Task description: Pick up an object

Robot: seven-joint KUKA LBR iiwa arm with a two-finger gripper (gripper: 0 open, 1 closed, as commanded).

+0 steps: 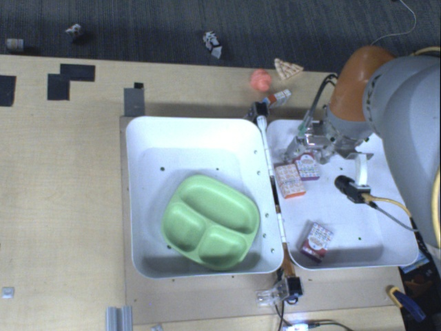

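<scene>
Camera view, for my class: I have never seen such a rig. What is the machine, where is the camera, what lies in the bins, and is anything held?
One camera, fixed above the bench, looks down at a slant. The grey arm reaching in from the right is a robot, and the gripper is its hand. The left bin holds a green plate with compartments. The right bin holds an orange box and a small packet, both close by the gripper, and a dark red box nearer the front. Whether anything is held cannot be told.
</scene>
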